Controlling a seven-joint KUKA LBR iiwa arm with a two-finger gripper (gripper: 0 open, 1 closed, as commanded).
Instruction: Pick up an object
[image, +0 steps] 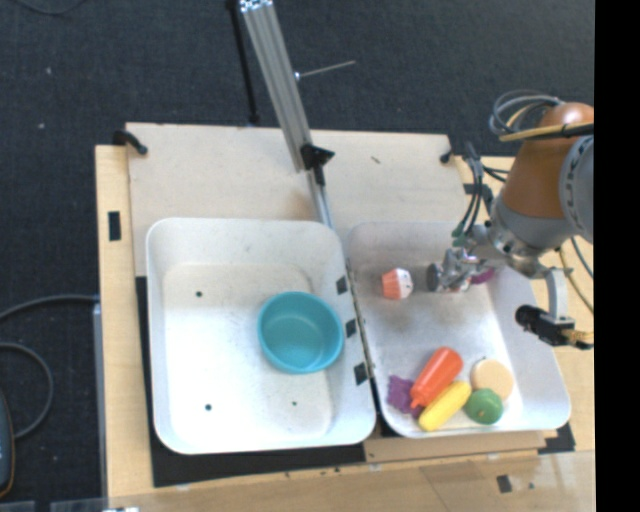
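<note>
Camera view: gripper low in right bin, finger state can't tell; small orange-white object lies just beside it at 9 o'clock, apart; toy veg cluster at 6 o'clock.

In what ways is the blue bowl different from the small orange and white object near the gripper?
The blue bowl is far larger than the orange and white object. The bowl is one colour and stands upright with its opening up; the small object has two colours and seems to lie on its side. The bowl sits in the left bin; the small object lies in the right bin, just left of the gripper. Neither is held.
</note>
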